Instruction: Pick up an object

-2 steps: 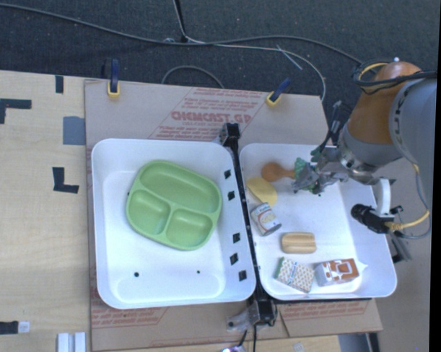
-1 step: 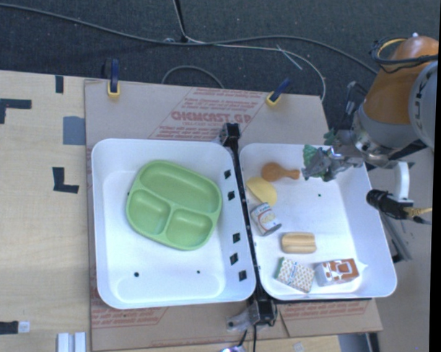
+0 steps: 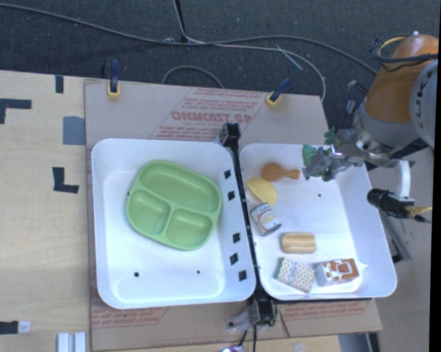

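My gripper (image 3: 320,165) hangs over the back right part of the right bin (image 3: 371,213), reaching in from the right. A small green thing (image 3: 309,152) sits right at its tip; whether it is held is unclear. In the right bin lie a brown drumstick-shaped toy (image 3: 278,171) just left of the gripper, a yellow piece (image 3: 262,190), a small printed carton (image 3: 265,219), a tan bun-like block (image 3: 298,243), a green patterned packet (image 3: 295,274) and an orange and white box (image 3: 338,271).
The left bin (image 3: 109,261) holds a green divided plate (image 3: 174,204). A black divider (image 3: 237,208) runs between the bins. Two clamps (image 3: 112,78) (image 3: 279,89) pin the cardboard at the back. Cables lie on the dark floor behind.
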